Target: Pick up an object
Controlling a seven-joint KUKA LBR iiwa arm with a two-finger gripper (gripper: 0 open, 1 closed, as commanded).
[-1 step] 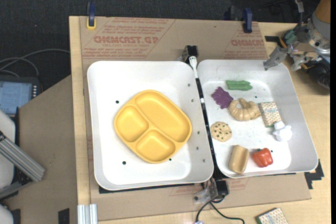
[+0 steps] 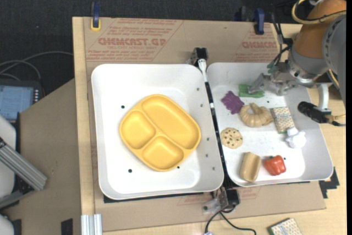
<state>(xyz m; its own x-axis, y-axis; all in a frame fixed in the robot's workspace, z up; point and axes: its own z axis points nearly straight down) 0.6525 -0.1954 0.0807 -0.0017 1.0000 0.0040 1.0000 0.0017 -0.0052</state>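
Within the left bin (image 2: 104, 118), one yellow divided plate (image 2: 159, 132).

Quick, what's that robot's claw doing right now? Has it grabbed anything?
Gripper: low over the right bin's far side, near the green piece; open or shut cannot be told, and no object visibly held.

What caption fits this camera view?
KUKA gripper hovers over right bin of toy food; yellow divided plate in left bin.

We see the arm (image 2: 324, 36) cut off by the right edge. The gripper (image 2: 263, 85) hides part of a green thing (image 2: 250, 91) near the right bin's (image 2: 313, 170) far edge.
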